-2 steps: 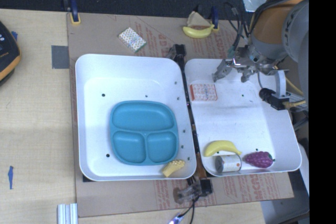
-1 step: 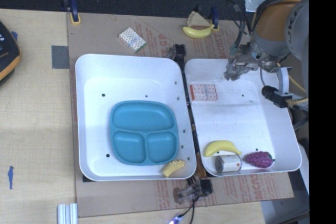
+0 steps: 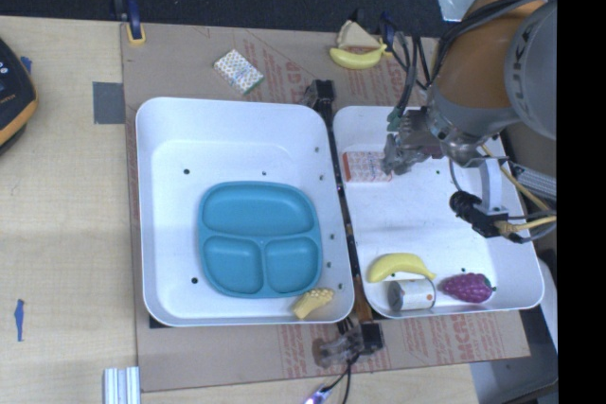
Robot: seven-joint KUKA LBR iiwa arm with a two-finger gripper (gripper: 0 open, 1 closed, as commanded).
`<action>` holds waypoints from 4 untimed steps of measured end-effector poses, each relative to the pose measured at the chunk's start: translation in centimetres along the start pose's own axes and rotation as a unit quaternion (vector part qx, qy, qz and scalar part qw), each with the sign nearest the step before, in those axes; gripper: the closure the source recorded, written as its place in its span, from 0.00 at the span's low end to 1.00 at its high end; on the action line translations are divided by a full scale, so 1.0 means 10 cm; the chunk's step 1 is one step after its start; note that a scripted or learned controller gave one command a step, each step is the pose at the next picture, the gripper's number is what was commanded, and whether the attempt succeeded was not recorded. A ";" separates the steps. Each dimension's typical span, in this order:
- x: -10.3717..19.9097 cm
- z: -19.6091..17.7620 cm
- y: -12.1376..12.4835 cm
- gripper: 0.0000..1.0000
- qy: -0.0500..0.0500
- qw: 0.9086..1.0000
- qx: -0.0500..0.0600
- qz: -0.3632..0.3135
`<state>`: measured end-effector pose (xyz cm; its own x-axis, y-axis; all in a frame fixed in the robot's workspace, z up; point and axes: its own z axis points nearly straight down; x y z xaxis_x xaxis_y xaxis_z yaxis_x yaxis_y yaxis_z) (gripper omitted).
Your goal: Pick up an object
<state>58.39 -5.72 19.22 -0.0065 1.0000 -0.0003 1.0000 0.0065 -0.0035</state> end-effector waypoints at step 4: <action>-0.57 -0.20 0.25 0.00 -0.001 1.000 0.000 0.000</action>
